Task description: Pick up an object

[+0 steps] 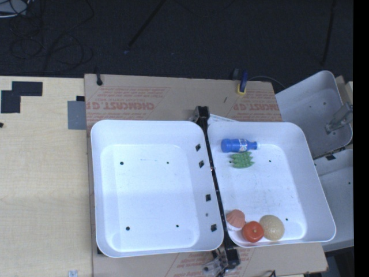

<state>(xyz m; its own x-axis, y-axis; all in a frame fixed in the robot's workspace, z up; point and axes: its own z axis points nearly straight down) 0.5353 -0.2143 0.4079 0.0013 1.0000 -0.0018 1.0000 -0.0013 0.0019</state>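
Objects lie in the right bin [300, 172]: a blue bottle [237, 145] on its side near the far wall, a green toy [242, 160] just beside it, and a pink piece [235, 217], red ball [252, 231] and tan ball [272, 227] clustered at the near wall; the left bin [109, 154] sits alongside on the desk [40, 178]

The right bin [300, 154] holds a bottle [238, 145] behind three round objects [253, 228].
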